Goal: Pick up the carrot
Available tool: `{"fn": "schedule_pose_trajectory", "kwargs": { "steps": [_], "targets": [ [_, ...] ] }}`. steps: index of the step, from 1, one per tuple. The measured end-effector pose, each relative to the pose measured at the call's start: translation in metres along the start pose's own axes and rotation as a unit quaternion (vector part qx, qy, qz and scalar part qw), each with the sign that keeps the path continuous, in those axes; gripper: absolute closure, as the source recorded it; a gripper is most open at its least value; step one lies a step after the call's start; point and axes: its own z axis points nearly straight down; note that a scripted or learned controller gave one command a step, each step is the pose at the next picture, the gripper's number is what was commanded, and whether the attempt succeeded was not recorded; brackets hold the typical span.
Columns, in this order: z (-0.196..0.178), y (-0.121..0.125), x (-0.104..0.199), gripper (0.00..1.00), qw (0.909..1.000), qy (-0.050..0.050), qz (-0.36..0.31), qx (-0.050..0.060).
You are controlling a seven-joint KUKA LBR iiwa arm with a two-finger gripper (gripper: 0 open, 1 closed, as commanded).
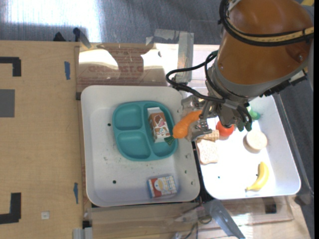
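While the arm is reaching in from the right, the nearest items are lying toward the front edge of the surface: a small carton (162, 186) is resting flat in the front of the left bin (94, 133), and a banana (259, 177) is lying in the front of the right bin (286, 148), curving upward along its length. Just behind these, a slice of bread (208, 152) is lying in the right bin near the dividing rims, and a round white disc (255, 141) is sitting to its right, apart from it.

Further back, a teal divided tray (130, 133) is occupying the middle of the left bin, and a second carton (159, 125) is lying in its right-hand compartment.

The carrot (184, 125) is sitting at the tray's right edge, beside the rim between the two bins. Its long axis is running diagonally: the thick orange end is pointing up and to the right toward the gripper (203, 126), and the lower end, bearing a green stub, is pointing down and to the left over the tray's edge. The fingers are appearing to pinch the carrot's upper right end, though the contact is partly hidden by the wrist.

A red object (225, 129) and a green object (254, 115) are showing partly beneath the gripper body. Farthest back, the orange band (269, 29) is looming above the right bin.
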Motion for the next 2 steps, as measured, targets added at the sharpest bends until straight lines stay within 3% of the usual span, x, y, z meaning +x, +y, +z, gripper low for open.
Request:
{"fn": "schedule_pose_trajectory", "kwargs": {
  "steps": [1, 2],
  "targets": [
    [-0.007, -0.057, 0.008, 1.00, 0.9653, 0.001, -0.261, 0.000],
    [0.161, -0.096, 0.020, 1.00, 0.9710, 0.012, -0.239, -0.005]
  ]
}}
